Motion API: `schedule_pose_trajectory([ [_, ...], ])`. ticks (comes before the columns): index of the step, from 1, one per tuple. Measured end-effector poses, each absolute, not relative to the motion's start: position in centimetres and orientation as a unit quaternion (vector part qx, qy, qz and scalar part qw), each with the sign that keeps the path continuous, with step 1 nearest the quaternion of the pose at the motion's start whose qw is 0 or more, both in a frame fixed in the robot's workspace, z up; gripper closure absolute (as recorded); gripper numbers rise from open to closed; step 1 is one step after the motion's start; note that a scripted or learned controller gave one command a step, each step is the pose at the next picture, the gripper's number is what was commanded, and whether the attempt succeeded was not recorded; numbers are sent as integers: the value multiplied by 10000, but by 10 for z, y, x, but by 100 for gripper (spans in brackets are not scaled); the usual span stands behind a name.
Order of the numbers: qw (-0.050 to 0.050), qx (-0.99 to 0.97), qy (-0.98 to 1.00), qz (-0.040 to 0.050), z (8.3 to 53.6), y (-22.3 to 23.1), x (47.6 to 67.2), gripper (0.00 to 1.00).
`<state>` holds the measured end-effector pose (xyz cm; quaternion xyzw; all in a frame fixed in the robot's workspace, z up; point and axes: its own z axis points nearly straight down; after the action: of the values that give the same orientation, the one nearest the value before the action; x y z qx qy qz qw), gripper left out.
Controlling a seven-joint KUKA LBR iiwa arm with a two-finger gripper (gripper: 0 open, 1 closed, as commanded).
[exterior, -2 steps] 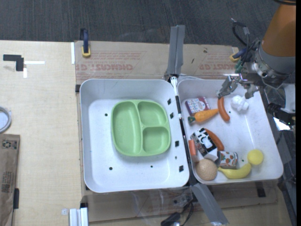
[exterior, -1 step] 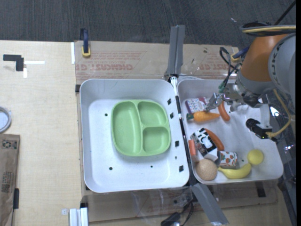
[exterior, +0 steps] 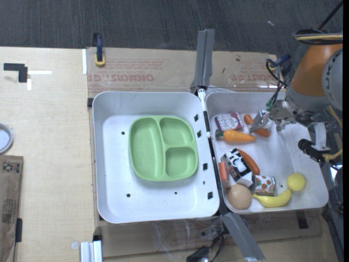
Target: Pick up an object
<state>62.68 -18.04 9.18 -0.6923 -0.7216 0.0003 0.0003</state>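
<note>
My gripper (exterior: 260, 122) hangs low over the back of the right bin (exterior: 313, 201), with the arm's orange band (exterior: 313, 64) up and to its right. Directly under it lies a small red-orange piece (exterior: 263, 131); whether the gripper touches it I cannot tell. An orange carrot (exterior: 239, 137) lies just to the left, beside a purple packet (exterior: 229, 120). Nearer the front sit a black-and-white carton (exterior: 235, 164), a red sausage (exterior: 250, 160), a small printed can (exterior: 264, 185), a brown egg-shaped item (exterior: 239, 196), a banana (exterior: 272, 200) and a yellow lemon (exterior: 296, 182).
The left bin (exterior: 106, 162) holds a green divided plate (exterior: 163, 147). A metal divider post (exterior: 204, 59) rises between the bins at the back. Cables (exterior: 278, 70) hang near the arm, and a black fitting (exterior: 310, 148) sits at the right bin's right side.
</note>
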Motion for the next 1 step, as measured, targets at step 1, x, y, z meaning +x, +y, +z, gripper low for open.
schedule_pose_trajectory([
  [1,-2,-6931,-7208,1,101,-181,627,100],
])
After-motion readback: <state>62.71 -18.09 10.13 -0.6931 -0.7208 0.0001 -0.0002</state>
